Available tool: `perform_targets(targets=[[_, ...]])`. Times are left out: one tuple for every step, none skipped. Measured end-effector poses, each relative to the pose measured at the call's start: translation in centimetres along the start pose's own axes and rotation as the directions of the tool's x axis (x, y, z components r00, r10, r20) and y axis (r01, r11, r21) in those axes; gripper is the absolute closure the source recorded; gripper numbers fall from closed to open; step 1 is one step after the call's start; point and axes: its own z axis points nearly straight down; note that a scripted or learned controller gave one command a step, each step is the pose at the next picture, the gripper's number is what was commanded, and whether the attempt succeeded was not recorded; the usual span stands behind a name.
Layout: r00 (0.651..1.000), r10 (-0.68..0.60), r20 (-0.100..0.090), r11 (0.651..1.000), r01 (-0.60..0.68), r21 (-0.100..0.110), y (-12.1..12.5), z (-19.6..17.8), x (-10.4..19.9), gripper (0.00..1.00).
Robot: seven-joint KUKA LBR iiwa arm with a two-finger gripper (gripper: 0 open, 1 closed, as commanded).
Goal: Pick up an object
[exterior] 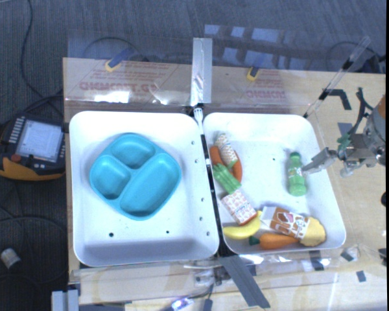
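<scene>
Arm at the right bin's edge
The pincer (311, 165) reaches low toward the green bottle (296, 173); its grip state cannot be told.

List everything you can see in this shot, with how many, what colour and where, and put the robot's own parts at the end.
bins: 2, white, side by side on the bench
divided plate: 1, blue, middle of the left bin
green bottle: 1, green, right part of the right bin, apart from the other items
carrots: 2, orange, one by the right bin's left wall, one at its front edge
banana: 1, yellow, front of the right bin
small carton: 1, white and brown, front right of the right bin
handheld controller: 1, orange and black, on the floor left of the bench
gripper: 1, grey, over the right bin's right edge, beside the green bottle
</scene>
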Motion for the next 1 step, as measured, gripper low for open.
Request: perform_targets(targets=[[0.978, 0.209, 0.000, 0.978, -0.209, 0.001, 3.77, 4.32, 0.35, 0.00]])
